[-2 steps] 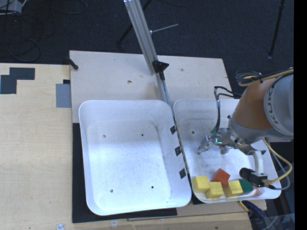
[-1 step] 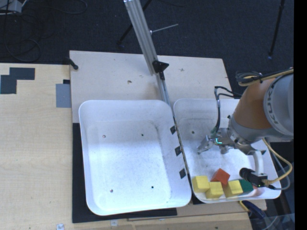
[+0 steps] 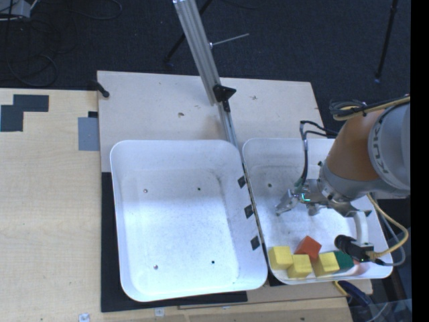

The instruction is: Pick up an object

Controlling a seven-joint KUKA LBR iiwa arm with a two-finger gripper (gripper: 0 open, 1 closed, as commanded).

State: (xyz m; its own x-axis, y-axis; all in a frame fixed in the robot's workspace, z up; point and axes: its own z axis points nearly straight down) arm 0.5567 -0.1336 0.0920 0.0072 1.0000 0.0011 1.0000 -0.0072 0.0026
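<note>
Several blocks lie along the near edge of the right bin (image 3: 268, 159): a yellow block (image 3: 281, 256), a second yellow block (image 3: 301, 266), a third yellow one (image 3: 328, 263), a red-orange block (image 3: 309, 247) and a green block (image 3: 344, 260). My gripper (image 3: 299, 202) hangs over the middle of the right bin, up and left of the blocks and apart from them. Its fingers are spread, and nothing sits between them.
The left bin (image 3: 127, 180) lies beside the right one, joined by black clips (image 3: 249, 210). A slanted aluminium rail (image 3: 201, 52) rises behind the bins. The arm's orange band (image 3: 355, 149) and cables (image 3: 375, 247) cover the right bin's right side.
</note>
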